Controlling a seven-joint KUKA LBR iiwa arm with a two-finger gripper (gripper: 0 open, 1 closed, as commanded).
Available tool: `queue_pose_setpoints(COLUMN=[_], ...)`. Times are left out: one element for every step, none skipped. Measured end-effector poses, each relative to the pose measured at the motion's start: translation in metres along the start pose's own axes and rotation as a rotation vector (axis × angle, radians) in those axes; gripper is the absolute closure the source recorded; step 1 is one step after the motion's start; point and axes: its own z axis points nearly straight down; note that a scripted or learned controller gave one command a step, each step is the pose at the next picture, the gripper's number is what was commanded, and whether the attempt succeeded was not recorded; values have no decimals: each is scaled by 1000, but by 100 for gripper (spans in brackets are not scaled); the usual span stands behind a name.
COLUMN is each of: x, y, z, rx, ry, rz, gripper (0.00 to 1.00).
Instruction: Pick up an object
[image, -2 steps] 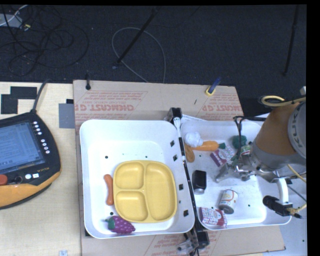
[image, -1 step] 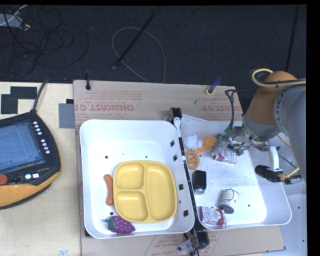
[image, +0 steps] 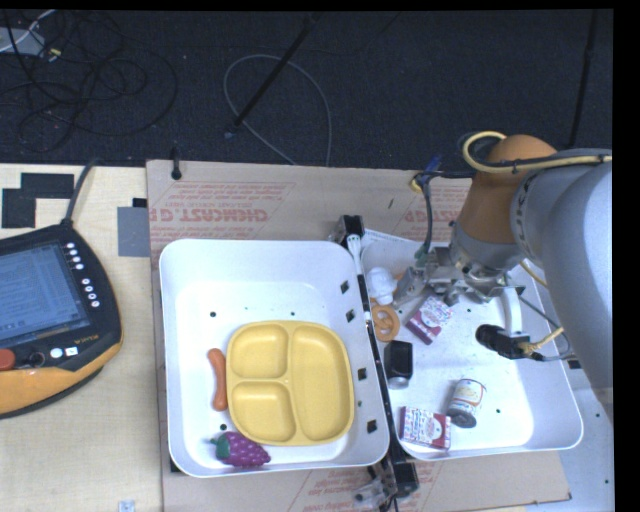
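My gripper (image: 441, 292) reaches down into the right bin (image: 545, 415) near its back, below the orange wrist band (image: 497, 205). A small red-and-white carton (image: 432, 318) lies just under and in front of it, tilted. I cannot tell whether the gripper touches the carton. To its left lie a brown pretzel (image: 384, 323), a white object (image: 379, 283) and a black block (image: 399, 361). Nearer the front stand a small tin can (image: 465, 402) and a second red-and-white carton (image: 425, 428).
The left bin (image: 190, 300) holds a yellow divided plate (image: 290, 382), an orange sausage-like piece (image: 217, 378) and purple grapes (image: 241, 450). A black cable end (image: 505, 341) hangs over the right bin. A control pendant (image: 45, 315) lies at far left.
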Motion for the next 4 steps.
queue_pose_setpoints(x=[5,2,-26,20], y=[-71,-151,-109,-1], z=[1,0,0,1], rx=[1,1,-2,5], ry=[3,4,3,4], rz=[0,2,0,-3], gripper=[0,0,0,0])
